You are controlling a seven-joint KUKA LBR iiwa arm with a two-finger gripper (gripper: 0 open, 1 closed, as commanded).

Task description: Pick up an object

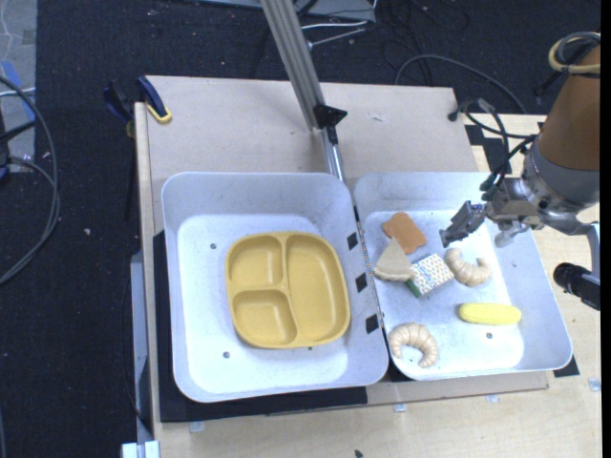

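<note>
The right bin (544,337) holds several toy foods. A brown toast slice (404,230) lies at the upper left, with a sandwich wedge (390,264) and a green-and-white checkered block (431,273) just below it. A pale croissant (469,268) sits beside the block. A yellow banana-like piece (490,314) and a second croissant (415,343) lie nearer the front. My gripper (498,225) hangs over the bin's upper right part, just above the first croissant. Nothing shows in its grasp.
The left bin (191,256) carries a yellow divided plate (286,289). A slanted metal pole (298,51) rises behind the bins' shared edge. Cables lie on the dark floor around the bench.
</note>
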